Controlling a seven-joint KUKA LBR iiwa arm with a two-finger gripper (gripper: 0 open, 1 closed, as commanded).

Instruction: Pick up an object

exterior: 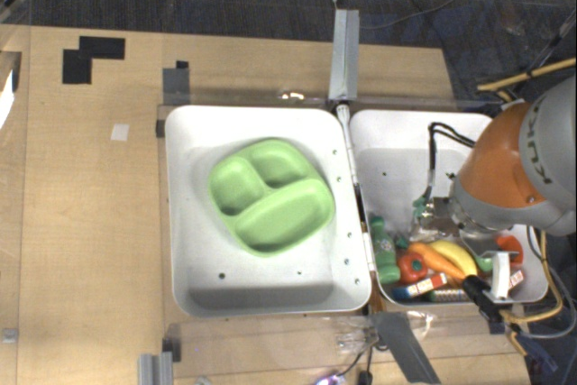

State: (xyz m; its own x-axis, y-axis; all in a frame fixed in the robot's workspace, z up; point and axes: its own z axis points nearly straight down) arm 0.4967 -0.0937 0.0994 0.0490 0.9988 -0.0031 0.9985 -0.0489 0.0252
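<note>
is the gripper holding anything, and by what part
Cannot be told. The arm hangs over the right bin, hiding the gripper above the pile with the banana.

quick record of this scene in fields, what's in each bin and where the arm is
left bin: holds a green divided plate, three compartments, lying near the middle
right bin: small items crowded at its near end, far half bare
items seen: banana, orange carrot-like piece, green bottle, red item
arm: reaches in from the right, low over the right bin's item pile
gripper: just above the pile; finger state cannot be told
held object: none visible between the fingers
</note>
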